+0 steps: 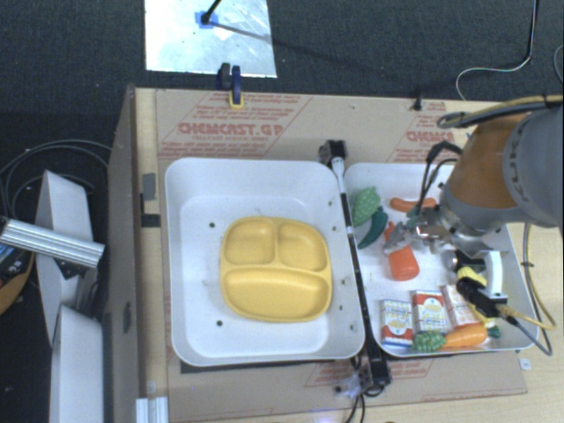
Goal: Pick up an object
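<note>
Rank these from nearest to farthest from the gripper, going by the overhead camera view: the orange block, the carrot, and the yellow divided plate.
Measured from the gripper:
1. Orange block, just below the gripper in the right bin.
2. Carrot, at the right bin's lower edge, toward the lower right.
3. Yellow divided plate, across the divider in the left bin.

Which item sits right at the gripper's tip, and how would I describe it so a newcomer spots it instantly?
Start at the right-hand shallow white bin, where the grey arm reaches in. Just below the two-finger gripper lies a small orange-red chunky block, on bare bin floor. Unlike the green toy vegetables to its upper left and the printed little cartons below, it is plain, single-coloured and stubby.
</note>
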Controlling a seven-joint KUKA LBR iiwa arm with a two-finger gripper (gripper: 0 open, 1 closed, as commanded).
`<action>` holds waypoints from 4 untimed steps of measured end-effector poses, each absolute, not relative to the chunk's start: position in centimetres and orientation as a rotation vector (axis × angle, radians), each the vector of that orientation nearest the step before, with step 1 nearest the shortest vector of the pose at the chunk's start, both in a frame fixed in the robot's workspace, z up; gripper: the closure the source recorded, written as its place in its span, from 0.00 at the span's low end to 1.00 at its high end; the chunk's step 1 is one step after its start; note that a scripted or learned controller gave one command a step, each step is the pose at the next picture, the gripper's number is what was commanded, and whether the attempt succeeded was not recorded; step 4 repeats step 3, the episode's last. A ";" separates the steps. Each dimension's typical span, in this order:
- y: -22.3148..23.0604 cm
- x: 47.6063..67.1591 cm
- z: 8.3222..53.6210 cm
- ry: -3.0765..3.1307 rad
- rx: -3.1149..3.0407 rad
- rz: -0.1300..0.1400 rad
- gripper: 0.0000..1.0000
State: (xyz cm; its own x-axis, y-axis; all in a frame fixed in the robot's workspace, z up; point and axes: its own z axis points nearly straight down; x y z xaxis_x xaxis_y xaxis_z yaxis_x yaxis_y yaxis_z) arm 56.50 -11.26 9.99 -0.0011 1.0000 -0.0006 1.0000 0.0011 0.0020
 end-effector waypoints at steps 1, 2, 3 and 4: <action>-9.6 53.5 8.4 2.223 2.220 0.001 0.00; -9.6 53.6 9.5 2.223 2.218 0.004 1.00; -1.3 56.4 18.5 2.225 2.216 0.004 1.00; -1.3 56.4 18.5 2.225 2.216 0.004 1.00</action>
